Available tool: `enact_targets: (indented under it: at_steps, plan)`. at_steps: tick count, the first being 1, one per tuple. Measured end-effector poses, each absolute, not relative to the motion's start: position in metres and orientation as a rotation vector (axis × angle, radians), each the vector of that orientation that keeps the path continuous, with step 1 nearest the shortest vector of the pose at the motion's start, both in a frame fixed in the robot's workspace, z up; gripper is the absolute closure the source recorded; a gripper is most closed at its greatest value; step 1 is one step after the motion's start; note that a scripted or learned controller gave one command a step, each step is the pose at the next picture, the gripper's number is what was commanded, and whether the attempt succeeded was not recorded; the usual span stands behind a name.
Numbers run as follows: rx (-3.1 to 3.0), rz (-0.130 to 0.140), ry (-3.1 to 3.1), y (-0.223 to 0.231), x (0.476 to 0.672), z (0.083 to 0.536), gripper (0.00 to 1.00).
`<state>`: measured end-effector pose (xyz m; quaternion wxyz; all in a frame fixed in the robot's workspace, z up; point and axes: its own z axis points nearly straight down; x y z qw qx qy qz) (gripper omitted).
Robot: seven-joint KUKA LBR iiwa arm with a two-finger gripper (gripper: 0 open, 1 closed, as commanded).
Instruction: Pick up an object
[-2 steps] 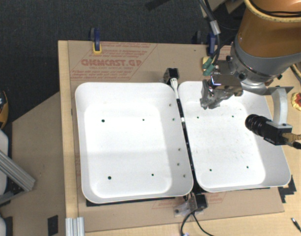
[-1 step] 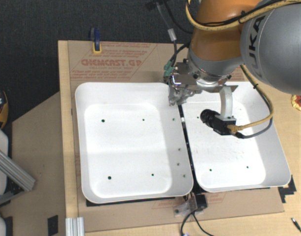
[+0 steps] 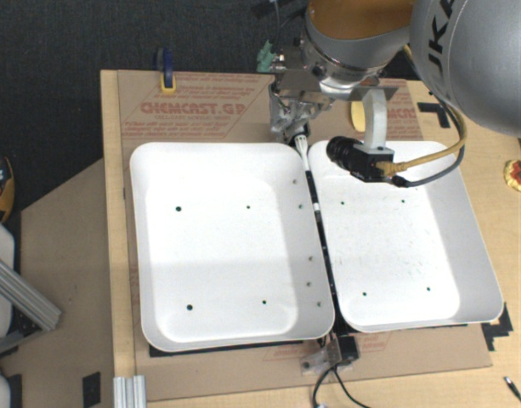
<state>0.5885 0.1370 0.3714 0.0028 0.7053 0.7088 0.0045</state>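
The gripper [image 3: 296, 134], whose state I cannot tell, hangs over the far rims where the left bin [image 3: 158, 228] meets the right bin [image 3: 464, 253], and the likeliest target, a half-hidden pale yellow thing [image 3: 358, 116], lies near it toward the view's right, on the desk [image 3: 201, 100].

Dark carpet floor [image 3: 90, 24], cardboard-topped bench [image 3: 201, 100].

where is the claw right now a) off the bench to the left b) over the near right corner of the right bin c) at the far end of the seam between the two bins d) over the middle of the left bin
c, the claw sits at the far edge where the left bin and right bin meet.
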Motion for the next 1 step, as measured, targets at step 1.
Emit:
enact_targets:
  at_steps: [1]
  plan:
    - [2.221, -0.003, 2.225, 0.1686, 0.6161, 0.2841, 1.00]
